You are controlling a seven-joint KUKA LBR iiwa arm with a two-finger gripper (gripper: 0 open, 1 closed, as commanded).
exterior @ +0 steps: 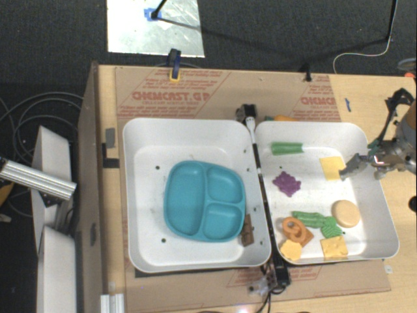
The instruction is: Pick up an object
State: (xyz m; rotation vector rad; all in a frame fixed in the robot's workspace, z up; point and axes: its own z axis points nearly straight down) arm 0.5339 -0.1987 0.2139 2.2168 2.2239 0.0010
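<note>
The right bin (365,139) holds several small toy food items. A green cylinder (287,149) lies at the back, with a yellow block (331,167) to its right and a purple jagged piece (286,183) in the middle. At the front are a tan round piece (346,213), green pieces (318,221), an orange pretzel shape (294,229) and two yellow wedges (334,247). My gripper (357,163) reaches in over the bin's right side, its tip just right of the yellow block. Nothing is visibly held in it.
The left bin (140,175) holds a teal divided plate (204,201), and a small brown item (247,230) lies by its right wall. A divider (257,175) runs between the bins. Cables and metal parts lie on the floor left of the bench.
</note>
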